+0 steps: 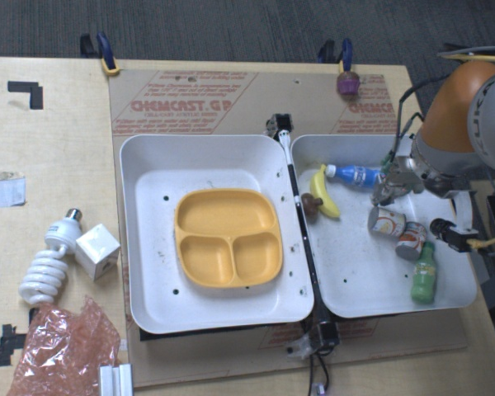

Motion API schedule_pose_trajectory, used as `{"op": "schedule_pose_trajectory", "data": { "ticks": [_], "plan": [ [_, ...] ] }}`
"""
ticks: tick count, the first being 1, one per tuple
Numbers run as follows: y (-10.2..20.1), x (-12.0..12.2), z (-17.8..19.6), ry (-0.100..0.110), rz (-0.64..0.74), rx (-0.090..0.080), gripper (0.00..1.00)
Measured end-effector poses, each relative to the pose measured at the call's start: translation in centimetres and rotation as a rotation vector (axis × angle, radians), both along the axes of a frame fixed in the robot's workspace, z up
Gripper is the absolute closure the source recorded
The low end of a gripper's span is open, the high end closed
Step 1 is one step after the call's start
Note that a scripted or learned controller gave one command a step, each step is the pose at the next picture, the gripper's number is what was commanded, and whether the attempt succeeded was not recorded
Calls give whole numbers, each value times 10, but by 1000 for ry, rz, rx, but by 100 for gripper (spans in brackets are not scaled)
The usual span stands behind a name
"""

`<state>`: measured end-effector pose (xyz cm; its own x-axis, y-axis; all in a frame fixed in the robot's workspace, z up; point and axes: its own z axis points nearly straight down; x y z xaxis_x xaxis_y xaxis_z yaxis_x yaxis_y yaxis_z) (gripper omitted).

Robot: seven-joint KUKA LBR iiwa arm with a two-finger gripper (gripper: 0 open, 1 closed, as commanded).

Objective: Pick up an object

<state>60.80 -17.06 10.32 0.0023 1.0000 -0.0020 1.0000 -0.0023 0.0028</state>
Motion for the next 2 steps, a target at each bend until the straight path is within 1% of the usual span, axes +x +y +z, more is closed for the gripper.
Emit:
{"op": "schedule_pose_trajectory", "data": {
  "ticks": [1, 2],
  "plan": [
    [0, 0, 0, 0, 0, 0, 0],
    [58, -39, -11, 3, 2, 2, 0]
  ]
}}
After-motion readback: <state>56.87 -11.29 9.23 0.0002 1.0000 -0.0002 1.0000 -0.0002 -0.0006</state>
